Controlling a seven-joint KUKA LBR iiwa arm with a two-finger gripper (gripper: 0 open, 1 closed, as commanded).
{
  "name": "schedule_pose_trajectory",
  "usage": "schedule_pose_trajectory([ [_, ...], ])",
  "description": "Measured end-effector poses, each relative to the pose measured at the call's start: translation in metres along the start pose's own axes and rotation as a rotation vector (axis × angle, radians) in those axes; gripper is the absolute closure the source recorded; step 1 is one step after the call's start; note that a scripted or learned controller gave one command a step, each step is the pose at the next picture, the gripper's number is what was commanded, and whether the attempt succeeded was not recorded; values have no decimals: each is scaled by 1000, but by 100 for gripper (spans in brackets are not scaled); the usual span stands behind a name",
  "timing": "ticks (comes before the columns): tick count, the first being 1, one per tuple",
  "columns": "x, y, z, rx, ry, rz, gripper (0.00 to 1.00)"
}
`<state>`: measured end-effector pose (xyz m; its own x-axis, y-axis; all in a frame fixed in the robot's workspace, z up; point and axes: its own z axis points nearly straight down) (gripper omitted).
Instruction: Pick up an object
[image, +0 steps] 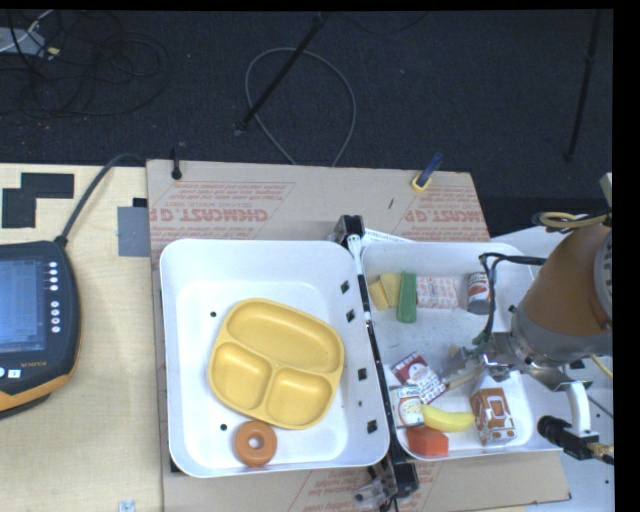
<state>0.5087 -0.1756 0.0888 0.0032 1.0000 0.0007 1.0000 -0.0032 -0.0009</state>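
The right bin holds several small items. A yellow block and a green block lie at its back left, with a pink-and-white packet and a small can beside them. Toward the front lie a red-and-white packet, a small jar, a banana, a red piece and a brown carton. My gripper is low in this bin, just right of the red-and-white packet and above the banana. The grey arm hides the bin's right side.
The left bin holds a yellow divided plate and a brown doughnut at its front. A black divider separates the bins. A teach pendant lies at the far left. Cables run behind the bench.
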Motion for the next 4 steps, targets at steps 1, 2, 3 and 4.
schedule_pose_trajectory([
  [1, 36, 25, 0, -2, -4, -4, 0],
  [2, 61, 109, 1, -5, -1, -7, 0],
  [3, 47, 131, 3, 29, 10, -2, 0],
  [4, 87, 121, 1, 3, 1, -5, 0],
])
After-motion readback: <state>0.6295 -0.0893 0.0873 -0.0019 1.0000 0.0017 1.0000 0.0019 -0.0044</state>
